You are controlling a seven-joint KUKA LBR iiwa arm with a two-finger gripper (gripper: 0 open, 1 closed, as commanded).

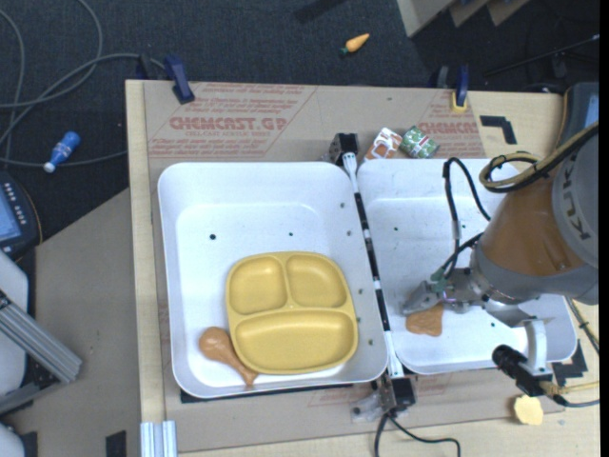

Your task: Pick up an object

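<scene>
Orange-banded arm (533,231) reaches into the right bin (419,246), its gripper (425,298) directly over a small brown food piece (425,323) near the front wall; whether the fingers are apart cannot be told.

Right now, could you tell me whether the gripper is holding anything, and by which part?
It cannot be told: the gripper sits right above the tan piece in the right bin.

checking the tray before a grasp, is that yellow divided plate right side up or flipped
Right side up: the yellow divided plate shows its three hollow compartments facing the camera, lying flat in the left bin.
</scene>
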